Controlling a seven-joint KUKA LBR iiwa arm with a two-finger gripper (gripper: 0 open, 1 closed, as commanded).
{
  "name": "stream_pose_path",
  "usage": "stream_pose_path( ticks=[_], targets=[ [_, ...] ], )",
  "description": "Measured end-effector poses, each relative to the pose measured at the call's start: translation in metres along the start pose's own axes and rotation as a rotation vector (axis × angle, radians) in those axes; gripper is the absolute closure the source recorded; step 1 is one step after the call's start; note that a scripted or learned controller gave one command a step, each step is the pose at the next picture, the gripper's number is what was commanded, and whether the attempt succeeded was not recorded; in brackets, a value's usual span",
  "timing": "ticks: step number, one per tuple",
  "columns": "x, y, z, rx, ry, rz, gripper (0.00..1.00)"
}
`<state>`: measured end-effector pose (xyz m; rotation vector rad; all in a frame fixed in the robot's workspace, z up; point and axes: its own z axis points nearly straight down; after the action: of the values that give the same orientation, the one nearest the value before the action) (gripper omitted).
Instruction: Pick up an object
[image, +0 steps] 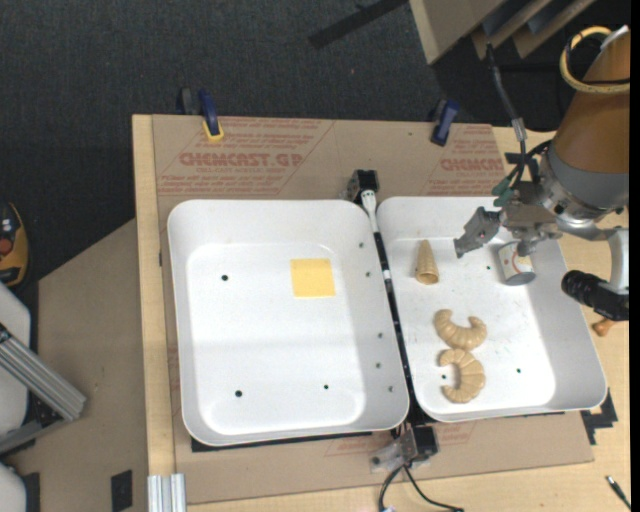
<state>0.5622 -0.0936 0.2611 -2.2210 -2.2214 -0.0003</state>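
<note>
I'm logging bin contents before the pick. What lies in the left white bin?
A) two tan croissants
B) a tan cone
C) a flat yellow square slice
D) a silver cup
C: the flat yellow square slice lies alone on the floor of the left white bin, while the two tan croissants and tan cone sit in the right white bin.

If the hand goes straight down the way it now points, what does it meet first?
Probably the bare floor of the right bin. The hand hangs over the bin's far part, and the cone lies apart, toward the left bin. Depth is hard to judge from this slanted view.
</note>
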Motion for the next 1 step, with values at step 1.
stream_pose_path(
  ticks=[1],
  targets=[
    [-0.0134,-0.0702,0.1137,0.016,0.003,0.005,0.00]
  ],
)
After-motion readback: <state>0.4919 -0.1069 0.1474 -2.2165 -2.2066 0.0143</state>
